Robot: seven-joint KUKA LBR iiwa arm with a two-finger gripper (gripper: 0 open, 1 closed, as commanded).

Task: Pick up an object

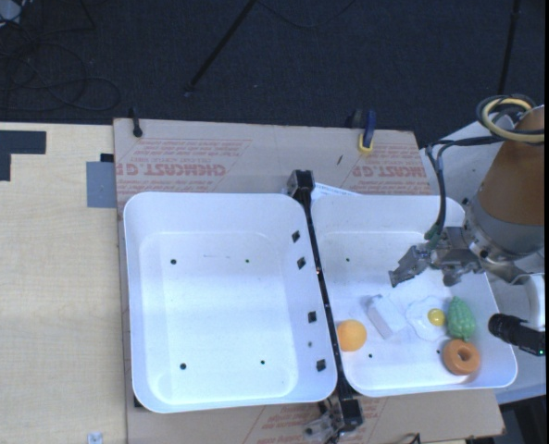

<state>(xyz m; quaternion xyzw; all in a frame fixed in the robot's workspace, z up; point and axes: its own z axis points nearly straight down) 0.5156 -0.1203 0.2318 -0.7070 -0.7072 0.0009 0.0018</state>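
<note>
Several small things lie in the right bin [367,225]: an orange ball [351,335] near the front left, a pale clear block [380,317], a white fried-egg toy with a yellow yolk [429,318], a green knobbly piece [460,318] and a brown donut [460,356] at the front right. My gripper [415,266] hangs over the right bin's middle, just behind and above the egg toy and the clear block. Nothing is seen held in it. The grey arm with its orange band [519,188] comes in from the right.
The left bin [154,215] stands beside the right one, with a black divider strip [311,276] between them. Both rest on a cardboard sheet [209,160] on the pale bench. A blue-and-yellow clamp [367,132] sits at the cardboard's back edge.
</note>
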